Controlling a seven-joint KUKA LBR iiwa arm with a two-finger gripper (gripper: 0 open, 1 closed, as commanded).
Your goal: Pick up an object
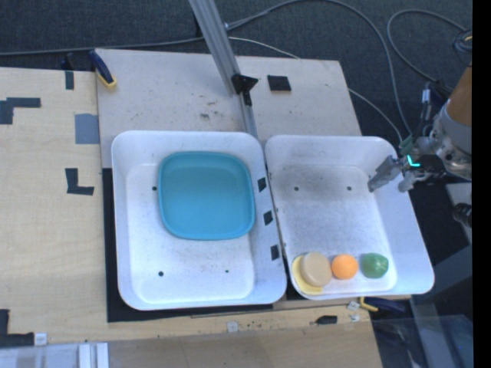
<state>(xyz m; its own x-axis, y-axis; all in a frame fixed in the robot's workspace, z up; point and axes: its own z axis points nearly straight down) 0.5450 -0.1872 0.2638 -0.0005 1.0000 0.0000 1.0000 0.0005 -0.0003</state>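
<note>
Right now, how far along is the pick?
Nothing picked yet. The gripper sits over the right bin's far edge, nothing between its fingers. The orange ball, green ball and tan disc lie along the near wall. Approach, grasp and lift remain.

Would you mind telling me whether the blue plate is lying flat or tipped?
Flat: the blue plate lies face up on the left bin's floor.

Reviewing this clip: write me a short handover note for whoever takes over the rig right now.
Hand: over the right bin's upper right corner, holding nothing visible; finger state unclear.
Objects: a tan round piece on a yellow one, an orange ball and a green ball in a row along the right bin's near edge. A blue plate lies in the left bin.
Done: nothing picked yet.
Left: descend on one object, grasp, lift.
</note>
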